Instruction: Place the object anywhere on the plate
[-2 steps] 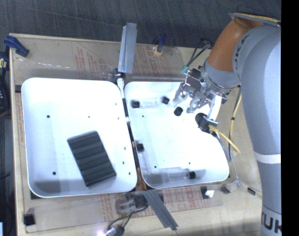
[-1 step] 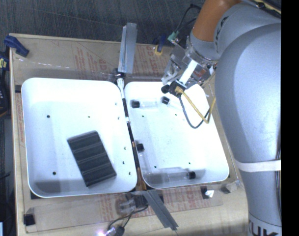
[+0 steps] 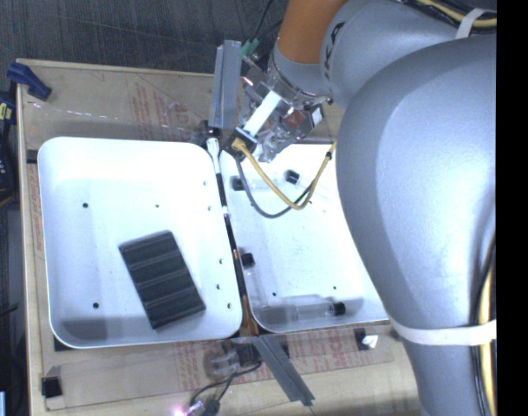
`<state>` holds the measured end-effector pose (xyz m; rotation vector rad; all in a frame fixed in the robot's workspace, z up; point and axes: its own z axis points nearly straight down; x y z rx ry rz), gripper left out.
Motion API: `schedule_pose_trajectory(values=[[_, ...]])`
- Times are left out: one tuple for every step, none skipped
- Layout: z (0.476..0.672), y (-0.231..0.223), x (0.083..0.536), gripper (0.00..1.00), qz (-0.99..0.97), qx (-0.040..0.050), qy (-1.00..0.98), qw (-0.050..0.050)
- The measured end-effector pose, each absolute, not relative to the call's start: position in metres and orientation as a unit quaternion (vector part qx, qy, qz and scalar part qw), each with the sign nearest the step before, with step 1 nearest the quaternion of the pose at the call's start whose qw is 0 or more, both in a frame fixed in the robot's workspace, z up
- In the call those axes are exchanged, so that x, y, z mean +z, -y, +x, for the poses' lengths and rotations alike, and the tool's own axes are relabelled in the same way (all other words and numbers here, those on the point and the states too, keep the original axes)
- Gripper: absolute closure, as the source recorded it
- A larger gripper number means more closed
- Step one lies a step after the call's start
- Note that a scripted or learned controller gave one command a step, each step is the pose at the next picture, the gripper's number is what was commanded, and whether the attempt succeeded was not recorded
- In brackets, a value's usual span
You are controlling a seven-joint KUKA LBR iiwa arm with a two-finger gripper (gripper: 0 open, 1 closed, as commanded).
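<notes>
A dark grey ribbed rectangular plate (image 3: 161, 278) lies tilted in the front part of the left bin (image 3: 64, 172). In the right bin (image 3: 320, 232), a clear tube-like object with a dark end (image 3: 311, 306) lies along the front wall. A small black piece (image 3: 291, 178) sits near the back of that bin. My gripper (image 3: 262, 141) hangs over the right bin's back left corner, close to the divider between the bins, far from the plate. Nothing is seen held in it.
The arm's big grey body (image 3: 420, 189) covers the right bin's right side. A yellow and black cable (image 3: 277, 193) loops below the wrist. A small dark item (image 3: 246, 261) sits by the divider. Metal brackets stand behind (image 3: 227, 85) and in front (image 3: 281, 371) of the bins.
</notes>
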<state>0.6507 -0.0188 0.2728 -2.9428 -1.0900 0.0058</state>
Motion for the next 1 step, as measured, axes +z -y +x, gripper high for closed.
schedule_pose_trajectory(values=[[0.5783, -0.0229, 0.1889, 1.00, -0.935, 0.0050, 0.356, 0.001]])
